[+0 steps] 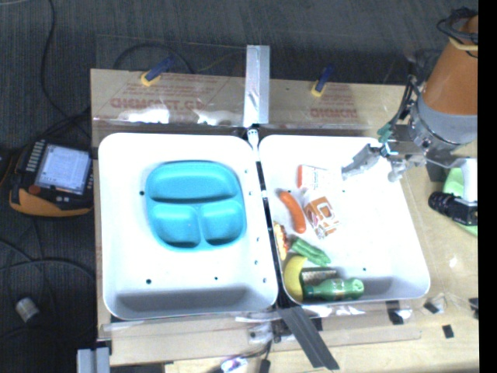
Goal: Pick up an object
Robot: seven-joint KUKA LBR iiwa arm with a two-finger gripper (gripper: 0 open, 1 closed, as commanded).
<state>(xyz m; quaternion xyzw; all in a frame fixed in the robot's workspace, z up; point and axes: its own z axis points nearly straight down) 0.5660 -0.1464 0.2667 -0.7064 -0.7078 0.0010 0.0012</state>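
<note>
Hovering end effector (375, 158) — apparently empty, above right bin (388, 231)

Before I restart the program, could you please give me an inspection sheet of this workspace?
Surface: bench bearing two white bins side by side, left bin and right bin.
Job's things: in the right bin, an orange carrot-like piece, a small printed packet, a white wrapper, a green pepper-like piece, a yellow item and a green bottle lying on its side.
Clutter: blue divided tray in the left bin.
Grippers: gripper above the right bin's far right corner, holding nothing seen.
Cables: black cables on the floor.
Surroundings: handheld controller on the floor left of the bench.
</note>
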